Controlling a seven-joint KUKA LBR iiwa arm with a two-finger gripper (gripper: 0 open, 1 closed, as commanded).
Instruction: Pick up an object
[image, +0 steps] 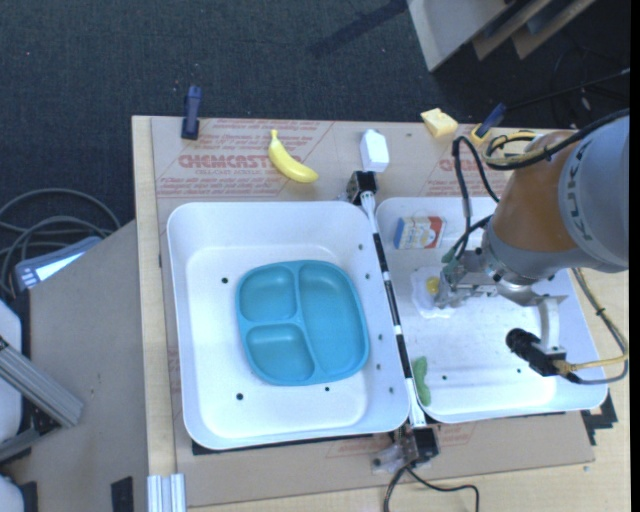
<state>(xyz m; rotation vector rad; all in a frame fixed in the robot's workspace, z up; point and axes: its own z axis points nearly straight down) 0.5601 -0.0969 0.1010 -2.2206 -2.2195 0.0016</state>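
Down in the right bin (520, 395), a small yellow object (433, 288) is seen near the bin's left edge, about midway along it, and the gripper (452, 287) is lowered just beside it. Whether contact is made cannot be told from this slant, and the state of the pincer cannot be told either, since it is hidden under the wrist. A white packet with blue and red print (417, 233) is lying near the same bin's far left corner, apart from the gripper. A green object (421, 380) is found against the bin's left wall near the near left corner.

The grey arm with its orange band (545, 215) is stretched in over the right bin's far right part, and black cables are draped along it.

A blue divided plate (300, 321) with three compartments is set in the middle of the left bin (200, 300). On the board beyond the bins, a banana (289, 160) is laid near the far edge, above the left bin. A small white block (375, 150) is placed by the far end of the divider between the bins, and a yellow block (438, 123) is resting at the board's far edge further right. A dark blue clip (191, 111) is fixed at the board's far left corner.
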